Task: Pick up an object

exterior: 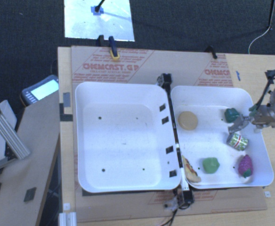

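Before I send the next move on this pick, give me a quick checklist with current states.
1. Pincer over the right bin: ok.
2. Target nearby: striped can lies tipped just below the pincer, dark green object just above it: ok.
3. Object held between the fingers: cannot tell.
4. Can free of neighbours: purple object sits apart from it: ok.
5. Other items out of the path: tan disc, green lump: ok.
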### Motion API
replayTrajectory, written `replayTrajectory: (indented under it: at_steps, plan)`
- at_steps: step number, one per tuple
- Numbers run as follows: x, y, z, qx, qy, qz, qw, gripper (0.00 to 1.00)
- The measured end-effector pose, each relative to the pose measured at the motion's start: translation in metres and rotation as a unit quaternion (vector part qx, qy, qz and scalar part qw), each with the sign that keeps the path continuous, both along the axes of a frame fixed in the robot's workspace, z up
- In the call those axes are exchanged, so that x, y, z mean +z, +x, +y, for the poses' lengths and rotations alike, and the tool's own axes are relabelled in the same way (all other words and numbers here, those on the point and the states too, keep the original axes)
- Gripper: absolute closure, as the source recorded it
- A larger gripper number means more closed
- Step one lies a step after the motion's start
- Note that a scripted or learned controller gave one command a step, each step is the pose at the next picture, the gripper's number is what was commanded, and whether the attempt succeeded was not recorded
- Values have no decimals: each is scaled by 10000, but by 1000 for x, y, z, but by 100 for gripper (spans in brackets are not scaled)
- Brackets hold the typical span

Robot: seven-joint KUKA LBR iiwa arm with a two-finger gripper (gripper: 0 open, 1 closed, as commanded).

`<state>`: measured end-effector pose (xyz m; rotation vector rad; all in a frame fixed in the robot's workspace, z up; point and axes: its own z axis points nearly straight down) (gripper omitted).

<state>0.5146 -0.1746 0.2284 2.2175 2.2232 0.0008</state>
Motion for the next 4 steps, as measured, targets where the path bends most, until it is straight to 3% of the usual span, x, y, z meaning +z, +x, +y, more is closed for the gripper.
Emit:
replayTrajectory:
  at_steps: [1,2,3,4]
  plan:
    - [176,27,7,22,-31,-107,9999,0]
    - [177,26,7,34,-13,-35,10000,100]
    - [254,14,91,49,6,-46,10000,100]
    - [311,-18,166,52,15,-41,10000,100]
